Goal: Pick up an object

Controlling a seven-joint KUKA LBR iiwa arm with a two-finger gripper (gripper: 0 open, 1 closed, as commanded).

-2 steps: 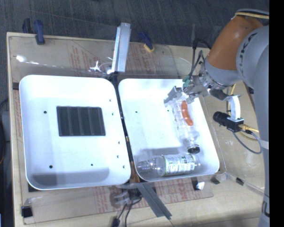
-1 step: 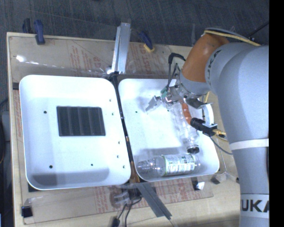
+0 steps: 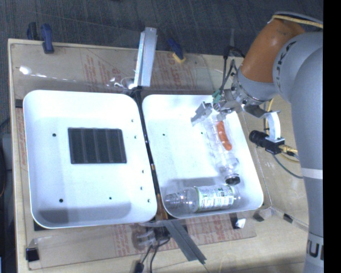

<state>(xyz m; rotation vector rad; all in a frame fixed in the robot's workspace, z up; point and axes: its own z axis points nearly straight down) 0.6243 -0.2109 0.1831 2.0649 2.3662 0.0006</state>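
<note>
A clear bottle with an orange part inside (image 3: 222, 144) lies lengthwise in the right bin (image 3: 176, 152), along its right side, its dark cap end toward the near wall. The gripper (image 3: 207, 111) hangs over the bottle's far end, at the bin's far right corner; how it is set cannot be told from this angle. Above it rises the grey arm with its orange band (image 3: 263, 47). A second clear bottle with a printed label (image 3: 202, 198) lies crosswise against the same bin's near wall. The left bin (image 3: 45, 152) holds a dark ribbed rectangle (image 3: 96, 145) lying flat near its middle. Both bins sit on a pale wooden bench (image 3: 74, 61) fitted with blue clamps (image 3: 47, 38) at its far edge, over dark carpet (image 3: 57, 4).
</note>
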